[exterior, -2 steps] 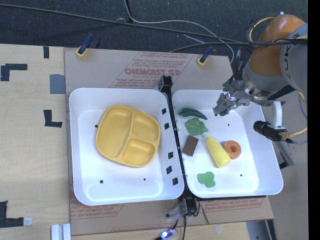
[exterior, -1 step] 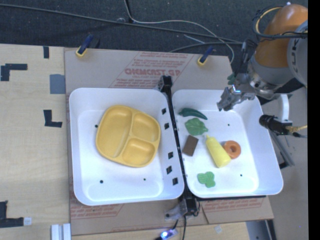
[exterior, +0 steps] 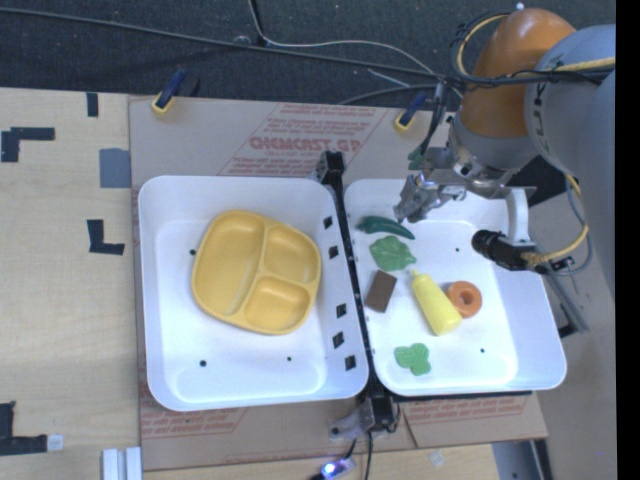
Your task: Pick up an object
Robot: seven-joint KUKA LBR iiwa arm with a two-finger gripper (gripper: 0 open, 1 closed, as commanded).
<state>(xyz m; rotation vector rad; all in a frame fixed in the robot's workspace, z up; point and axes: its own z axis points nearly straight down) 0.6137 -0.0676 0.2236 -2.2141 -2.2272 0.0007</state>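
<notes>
End effector (exterior: 412, 208) low over far edge of right bin (exterior: 530, 363), just above dark green piece (exterior: 385, 226) — fingers state cannot tell. Yellow bottle (exterior: 435, 303) lies beside orange piece (exterior: 464, 298). Yellow tray (exterior: 257, 271) in left bin (exterior: 165, 368).

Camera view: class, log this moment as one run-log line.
arm: over right bin far side | gripper: above dark green piece, nothing seen held | left bin: yellow divided plate | pick: not yet done
</notes>
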